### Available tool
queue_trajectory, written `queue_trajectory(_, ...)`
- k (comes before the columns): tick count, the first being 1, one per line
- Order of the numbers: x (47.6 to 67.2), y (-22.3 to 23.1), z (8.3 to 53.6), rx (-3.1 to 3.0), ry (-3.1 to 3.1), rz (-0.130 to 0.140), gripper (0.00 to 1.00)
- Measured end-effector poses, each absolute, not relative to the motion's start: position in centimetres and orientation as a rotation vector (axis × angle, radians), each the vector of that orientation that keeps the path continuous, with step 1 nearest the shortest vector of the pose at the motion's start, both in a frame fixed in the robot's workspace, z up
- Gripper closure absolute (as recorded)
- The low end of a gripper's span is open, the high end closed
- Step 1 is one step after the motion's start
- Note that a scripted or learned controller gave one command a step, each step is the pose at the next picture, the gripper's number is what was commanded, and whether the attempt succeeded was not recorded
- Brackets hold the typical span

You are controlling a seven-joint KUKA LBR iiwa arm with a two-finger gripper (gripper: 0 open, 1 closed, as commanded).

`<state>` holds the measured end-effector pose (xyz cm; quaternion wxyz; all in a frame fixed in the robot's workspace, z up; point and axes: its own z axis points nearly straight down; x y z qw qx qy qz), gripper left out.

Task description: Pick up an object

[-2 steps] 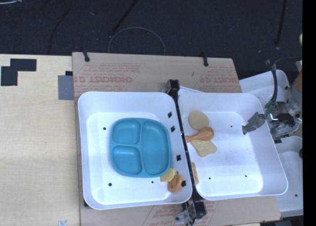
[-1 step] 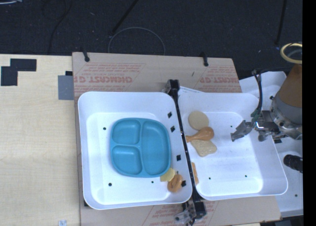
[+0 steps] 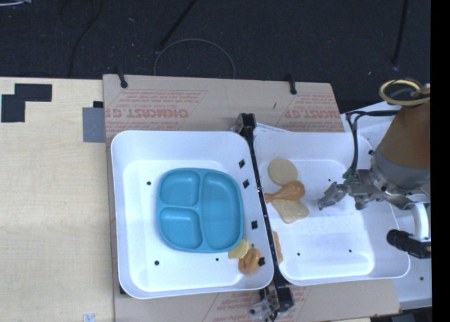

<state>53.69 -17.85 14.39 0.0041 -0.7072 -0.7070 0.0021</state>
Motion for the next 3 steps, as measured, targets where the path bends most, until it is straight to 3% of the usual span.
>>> queue_trajectory(1, 53.5, -17.7, 9.0, -2.217, -2.215, 0.006, 0.00)
queue_trajectory(2, 53.6, -17.9, 10.3, -2.224, -2.212, 0.004, 1.00)
queue_trajectory(3, 53.4, -17.2, 14.8, -2.220, -2.223, -0.001, 1.00)
